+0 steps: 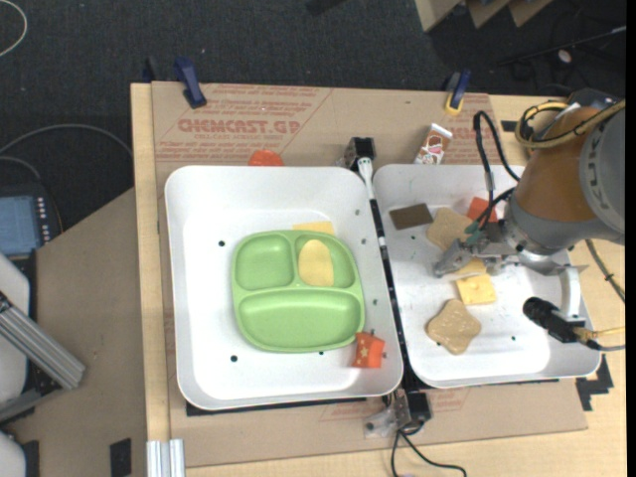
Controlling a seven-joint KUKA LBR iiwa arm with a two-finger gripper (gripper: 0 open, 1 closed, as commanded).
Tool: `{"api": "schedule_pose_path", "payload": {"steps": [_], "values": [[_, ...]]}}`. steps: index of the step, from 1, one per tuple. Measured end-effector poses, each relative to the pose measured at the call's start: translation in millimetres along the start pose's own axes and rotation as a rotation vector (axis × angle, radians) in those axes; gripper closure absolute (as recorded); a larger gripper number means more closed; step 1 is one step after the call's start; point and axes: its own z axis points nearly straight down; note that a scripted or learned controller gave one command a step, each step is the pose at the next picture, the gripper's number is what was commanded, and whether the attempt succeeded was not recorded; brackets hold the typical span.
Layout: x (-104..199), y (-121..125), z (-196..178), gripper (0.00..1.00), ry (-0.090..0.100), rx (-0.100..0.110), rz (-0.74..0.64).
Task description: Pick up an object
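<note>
Looking down on the bench (149, 266), I see the left bin (199, 296) holding a green divided plate (296, 291) with a pale yellow piece (316, 262) in one compartment and a small orange block (369, 350) just beside its lower right corner. In the right bin (497, 366) lie a brown square (409, 216), a tan cracker (446, 229), a yellow cheese square (476, 290) and a tan toast shape (453, 326). My claw (459, 256) hangs low between cracker and cheese; I cannot tell its opening or whether it holds anything
</note>
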Motion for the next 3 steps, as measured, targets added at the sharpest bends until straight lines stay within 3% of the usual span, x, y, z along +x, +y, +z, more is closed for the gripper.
{"api": "schedule_pose_path", "payload": {"steps": [1, 2, 3], "values": [[-1, 3, -18, 1.0, -0.004, -0.014, 0.001], [71, -85, -108, 1.0, 0.003, -0.001, -0.005], [122, 12, -141, 1.0, -0.002, -0.018, -0.009]]}}
